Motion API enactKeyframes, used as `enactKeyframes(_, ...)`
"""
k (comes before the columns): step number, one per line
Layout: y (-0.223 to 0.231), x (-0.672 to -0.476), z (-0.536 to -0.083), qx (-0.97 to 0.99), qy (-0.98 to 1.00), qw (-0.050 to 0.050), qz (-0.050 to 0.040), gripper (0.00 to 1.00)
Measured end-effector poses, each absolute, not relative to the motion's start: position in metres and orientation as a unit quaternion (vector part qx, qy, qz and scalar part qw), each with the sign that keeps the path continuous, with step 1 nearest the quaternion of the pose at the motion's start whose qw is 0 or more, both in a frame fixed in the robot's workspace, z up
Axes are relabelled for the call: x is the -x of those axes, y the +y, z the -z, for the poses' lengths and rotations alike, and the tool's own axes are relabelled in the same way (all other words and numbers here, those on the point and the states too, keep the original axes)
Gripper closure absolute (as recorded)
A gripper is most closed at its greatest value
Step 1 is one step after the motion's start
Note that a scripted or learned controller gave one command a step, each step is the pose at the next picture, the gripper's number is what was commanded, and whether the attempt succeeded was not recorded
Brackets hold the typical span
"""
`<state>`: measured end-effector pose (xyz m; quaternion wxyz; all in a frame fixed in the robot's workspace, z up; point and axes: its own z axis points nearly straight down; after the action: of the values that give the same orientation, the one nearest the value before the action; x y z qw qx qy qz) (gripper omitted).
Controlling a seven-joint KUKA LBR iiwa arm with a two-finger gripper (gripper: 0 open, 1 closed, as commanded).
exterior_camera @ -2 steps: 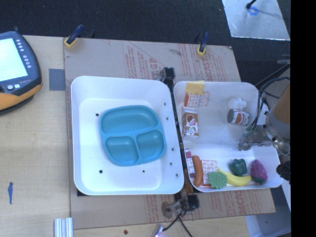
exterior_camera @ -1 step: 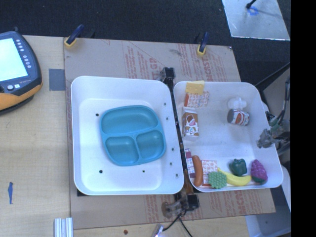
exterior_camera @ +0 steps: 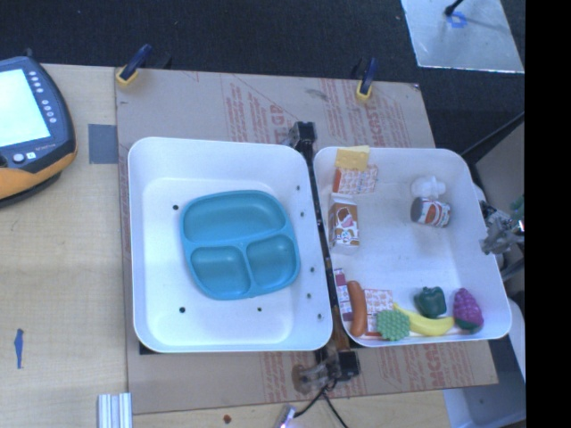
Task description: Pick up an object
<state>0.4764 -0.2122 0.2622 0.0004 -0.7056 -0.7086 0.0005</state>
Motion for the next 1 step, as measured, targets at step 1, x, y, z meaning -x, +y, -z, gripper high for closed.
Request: enactKeyframes(1,-0.2119,-0.4768,-0.2724,0.705,-0.709,0.0,-0.0002,1.0)
